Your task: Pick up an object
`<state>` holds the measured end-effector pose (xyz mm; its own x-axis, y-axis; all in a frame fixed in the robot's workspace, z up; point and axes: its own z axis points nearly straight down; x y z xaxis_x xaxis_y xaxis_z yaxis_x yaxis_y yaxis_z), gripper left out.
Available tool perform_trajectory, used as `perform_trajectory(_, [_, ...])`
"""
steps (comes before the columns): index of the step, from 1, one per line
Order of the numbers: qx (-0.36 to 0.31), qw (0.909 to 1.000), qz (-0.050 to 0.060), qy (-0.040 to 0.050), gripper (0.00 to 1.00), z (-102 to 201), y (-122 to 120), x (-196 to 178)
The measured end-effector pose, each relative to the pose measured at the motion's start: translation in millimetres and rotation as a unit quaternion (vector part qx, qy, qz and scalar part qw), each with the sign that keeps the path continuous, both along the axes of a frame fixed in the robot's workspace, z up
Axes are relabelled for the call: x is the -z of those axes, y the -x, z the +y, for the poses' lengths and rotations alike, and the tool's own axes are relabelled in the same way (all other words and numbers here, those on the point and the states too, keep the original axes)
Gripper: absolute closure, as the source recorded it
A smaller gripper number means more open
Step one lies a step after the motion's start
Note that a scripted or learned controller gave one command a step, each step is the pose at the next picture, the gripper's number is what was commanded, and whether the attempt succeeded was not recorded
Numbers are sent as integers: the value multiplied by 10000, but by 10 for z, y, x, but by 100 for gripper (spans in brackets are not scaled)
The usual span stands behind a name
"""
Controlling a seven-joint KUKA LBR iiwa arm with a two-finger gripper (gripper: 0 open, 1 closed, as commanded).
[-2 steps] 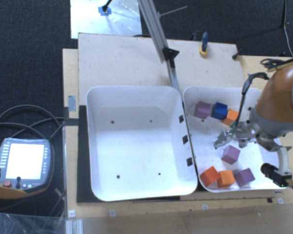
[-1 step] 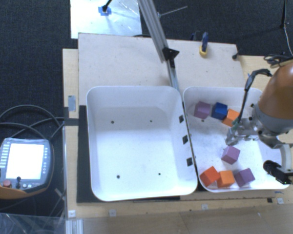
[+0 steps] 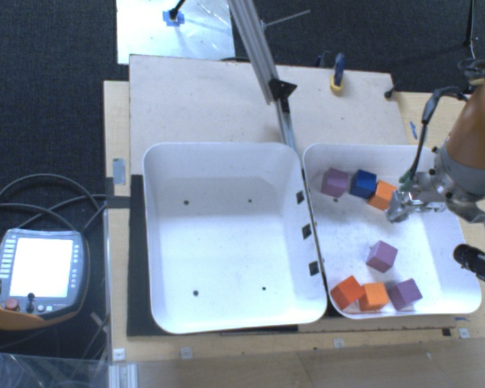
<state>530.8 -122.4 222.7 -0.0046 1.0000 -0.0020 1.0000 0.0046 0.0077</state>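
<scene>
camera: single, fixed above | facing: down at a slant | range: far enough to frame both shallow white plastic bins (image 3: 226, 156) and pale wooden surface (image 3: 202, 95)

purple cubes: three (image 3: 335, 182) (image 3: 381, 255) (image 3: 403, 293)
orange cubes: three (image 3: 381, 194) (image 3: 347, 291) (image 3: 374, 296)
blue cubes: one (image 3: 362, 183)
bins: two (image 3: 158, 217) (image 3: 461, 293)

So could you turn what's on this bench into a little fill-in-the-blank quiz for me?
1. All the cubes lie in the ___ bin, as the camera sees it.
2. Wedged between a purple cube and an orange cube at the far end sits a ___ cube.
3. The gripper hangs right beside that orange cube, and the arm's band above it is ___.
4. In total the bin holds ___ cubes.

Missing words: right; blue; orange; seven
</scene>
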Motion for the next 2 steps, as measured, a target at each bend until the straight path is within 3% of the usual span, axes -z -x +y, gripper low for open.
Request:
perform_trajectory(1, [2, 10000, 18, -6, 100, -3, -13, -176])
perform_trajectory(2, [-33, 10000, 22, -21, 100, 584, -65, -218])
